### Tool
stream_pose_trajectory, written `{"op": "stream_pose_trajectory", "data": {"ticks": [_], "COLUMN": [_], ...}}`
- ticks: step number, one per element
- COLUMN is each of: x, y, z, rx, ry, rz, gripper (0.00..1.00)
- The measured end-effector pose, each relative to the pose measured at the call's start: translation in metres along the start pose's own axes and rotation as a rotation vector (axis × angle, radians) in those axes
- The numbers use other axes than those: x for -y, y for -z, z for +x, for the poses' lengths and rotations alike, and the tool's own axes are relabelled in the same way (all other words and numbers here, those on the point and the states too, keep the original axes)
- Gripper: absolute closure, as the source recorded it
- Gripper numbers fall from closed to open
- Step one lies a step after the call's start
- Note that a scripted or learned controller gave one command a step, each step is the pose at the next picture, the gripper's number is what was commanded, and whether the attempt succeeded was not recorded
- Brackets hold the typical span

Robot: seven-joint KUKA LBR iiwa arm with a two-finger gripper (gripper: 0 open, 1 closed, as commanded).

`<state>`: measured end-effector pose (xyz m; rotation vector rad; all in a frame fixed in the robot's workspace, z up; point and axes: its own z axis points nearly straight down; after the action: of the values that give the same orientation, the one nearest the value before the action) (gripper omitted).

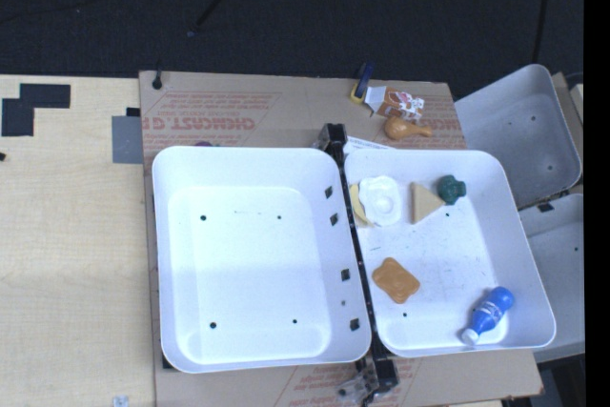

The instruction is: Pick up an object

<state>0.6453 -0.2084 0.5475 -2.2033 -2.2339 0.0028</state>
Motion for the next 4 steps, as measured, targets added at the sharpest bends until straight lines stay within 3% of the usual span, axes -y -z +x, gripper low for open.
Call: {"op": "stream_pose_trajectory", "data": {"ticks": [1, 2, 3, 4], "x": [0.0, -0.001, -0.001, -0.002], "y": [0.0, 0.009, 0.009, 0.019], "z": [0.0, 0.002, 0.002, 0.004], "rx": [-0.001, -0.001, -0.002, -0.002], "ry": [0.001, 0.008, 0.009, 0.016], "rz": [0.001, 0.003, 0.003, 0.005], "gripper": [0.0, 1.0, 0.0, 1.0]}}
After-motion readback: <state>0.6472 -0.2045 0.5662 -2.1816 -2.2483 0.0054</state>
